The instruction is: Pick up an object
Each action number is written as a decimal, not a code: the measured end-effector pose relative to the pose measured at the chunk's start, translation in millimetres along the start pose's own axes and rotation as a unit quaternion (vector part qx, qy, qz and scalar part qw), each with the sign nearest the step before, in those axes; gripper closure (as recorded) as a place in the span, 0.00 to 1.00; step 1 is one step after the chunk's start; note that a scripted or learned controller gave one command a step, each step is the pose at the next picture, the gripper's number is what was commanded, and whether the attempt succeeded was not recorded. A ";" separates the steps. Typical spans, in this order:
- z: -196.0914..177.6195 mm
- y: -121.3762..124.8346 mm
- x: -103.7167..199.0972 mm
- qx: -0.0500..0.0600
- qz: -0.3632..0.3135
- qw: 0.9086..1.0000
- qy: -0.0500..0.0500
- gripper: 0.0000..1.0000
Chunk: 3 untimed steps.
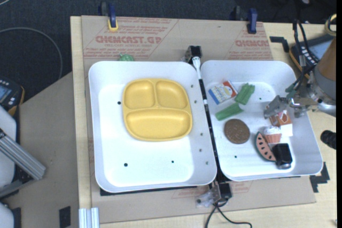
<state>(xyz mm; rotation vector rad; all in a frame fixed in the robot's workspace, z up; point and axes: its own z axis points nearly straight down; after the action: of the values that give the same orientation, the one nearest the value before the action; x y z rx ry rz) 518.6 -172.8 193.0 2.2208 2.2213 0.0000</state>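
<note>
pincer hovers low in right bin

pincer (pixel 279 109) hangs at the right bin's (pixel 251 68) three o'clock side; whether its tips are apart cannot be told. just below it lies a small white-and-red packet (pixel 279 125). a brown disc (pixel 236 131) sits at nine o'clock of the packet, a watermelon slice (pixel 264 146) at six.

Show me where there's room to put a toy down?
Left bin: bare white floor all around the yellow plate, widest below it. Right bin: crowded with the cookie, green pieces, watermelon slice and hand; only its bottom-left corner is bare.
</note>
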 end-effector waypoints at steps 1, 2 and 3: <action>113.4 -41.9 24.5 0.004 0.001 1.000 0.002 0.00; 98.3 -39.1 23.1 -0.001 0.001 1.000 0.000 1.00; 108.5 18.1 74.8 -0.001 -0.001 1.000 0.000 1.00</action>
<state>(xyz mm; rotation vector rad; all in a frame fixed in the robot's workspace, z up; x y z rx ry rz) 536.7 -98.1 84.5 2.2167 2.2215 0.0023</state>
